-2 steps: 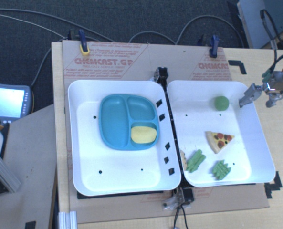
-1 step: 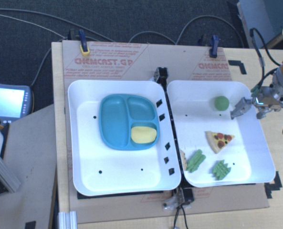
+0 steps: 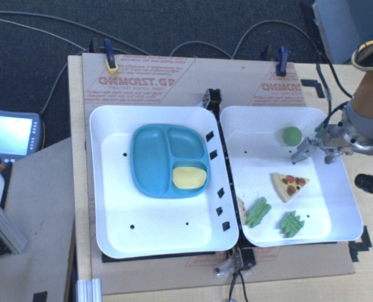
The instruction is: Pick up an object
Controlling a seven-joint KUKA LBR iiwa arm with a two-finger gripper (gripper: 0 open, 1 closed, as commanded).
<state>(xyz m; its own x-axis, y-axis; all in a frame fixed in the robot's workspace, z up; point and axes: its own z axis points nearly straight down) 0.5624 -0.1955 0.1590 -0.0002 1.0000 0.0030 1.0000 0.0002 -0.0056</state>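
Note:
My gripper (image 3: pixel 314 155) hangs over the right side of the right bin (image 3: pixel 343 197), open, with nothing between its fingers. A green ball (image 3: pixel 292 135) lies just up and left of its left fingertip (image 3: pixel 299 156), a small gap apart. Below the gripper rests a toy pizza slice (image 3: pixel 289 185). Two green toy vegetables sit near the bin's front wall: a long one (image 3: pixel 257 212) and a shorter bunch (image 3: pixel 291 224).
The left bin (image 3: pixel 111 187) holds a blue divided plate (image 3: pixel 161 159) with a yellow lump (image 3: pixel 189 177) in its lower right compartment. A black divider (image 3: pixel 217 162) runs between the bins. Cables lie behind the bench.

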